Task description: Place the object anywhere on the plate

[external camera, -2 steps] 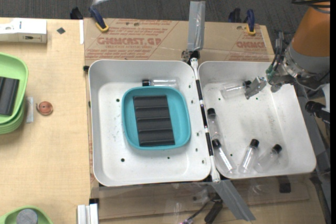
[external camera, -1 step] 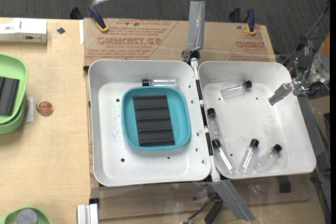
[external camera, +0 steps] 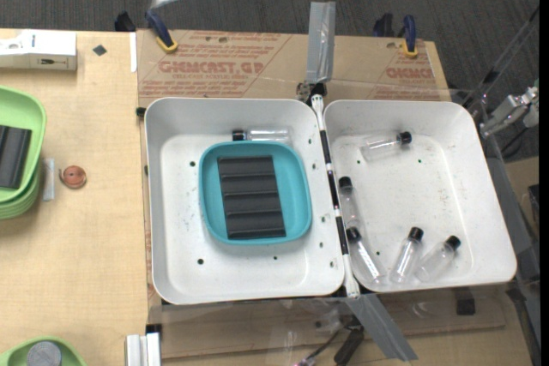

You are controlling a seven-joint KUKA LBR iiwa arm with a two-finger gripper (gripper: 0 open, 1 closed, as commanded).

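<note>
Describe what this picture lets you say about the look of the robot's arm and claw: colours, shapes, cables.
Little can be told. At the right edge, beside the upper corner of the right bin, sits a small silvery-white metal part with angular, bracket-like shapes. Thin dark rods or cables slant up from it. It is too small to tell whether it belongs to the arm, and no markings are legible.

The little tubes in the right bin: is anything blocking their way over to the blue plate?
Only the raised rims where the two bins meet lie between the tubes and the plate. One tube lies just behind it.
</note>
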